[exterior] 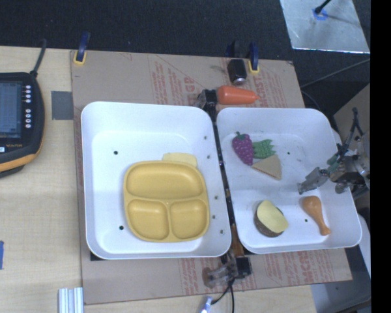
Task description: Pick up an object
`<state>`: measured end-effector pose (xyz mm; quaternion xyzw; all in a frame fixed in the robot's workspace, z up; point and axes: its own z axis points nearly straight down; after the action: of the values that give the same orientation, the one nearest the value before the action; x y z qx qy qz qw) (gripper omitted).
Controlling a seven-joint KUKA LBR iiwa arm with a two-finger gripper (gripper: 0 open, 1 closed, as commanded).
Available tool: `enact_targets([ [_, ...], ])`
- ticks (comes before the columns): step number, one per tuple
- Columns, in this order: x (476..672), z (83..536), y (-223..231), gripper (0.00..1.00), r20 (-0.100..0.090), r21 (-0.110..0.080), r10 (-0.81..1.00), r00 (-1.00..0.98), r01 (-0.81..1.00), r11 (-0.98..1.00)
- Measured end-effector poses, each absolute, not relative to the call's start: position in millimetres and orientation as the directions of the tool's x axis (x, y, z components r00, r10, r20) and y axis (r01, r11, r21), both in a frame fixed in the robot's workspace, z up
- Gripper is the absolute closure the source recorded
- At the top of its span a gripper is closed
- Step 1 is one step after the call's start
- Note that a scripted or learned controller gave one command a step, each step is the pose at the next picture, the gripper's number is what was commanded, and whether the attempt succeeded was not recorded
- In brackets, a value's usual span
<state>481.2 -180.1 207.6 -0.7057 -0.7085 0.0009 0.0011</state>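
In the right bin [300,126] lie a bunch of purple grapes [243,148] with a green leaf [264,147], a tan wedge [268,168], a halved potato [270,218] and a brown drumstick [315,214]. My gripper [322,177] hangs low at that bin's right side, just above the drumstick and to the right of the wedge. Nothing shows as held in it. The left bin [104,129] holds a yellow divided plate [166,199] with a pale yellow piece [180,158] behind it.
An orange carrot [236,96] lies outside the bins, by the back rim where they meet. A teach pendant [10,122] rests at the bench's far left. Clamps [253,57] and cables sit at the cardboard's back and front edges.
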Motion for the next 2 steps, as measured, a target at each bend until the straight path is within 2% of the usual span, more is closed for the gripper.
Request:
enact_targets([
  [1, 486.5, 107, -201, 0.00, 0.000, -0.005, 1.000, -0.005, 1.000, 0.005],
  [2, 487.1, 118, -202, 1.00, -0.001, -0.004, 1.000, -0.008, 1.000, 0.008],
])
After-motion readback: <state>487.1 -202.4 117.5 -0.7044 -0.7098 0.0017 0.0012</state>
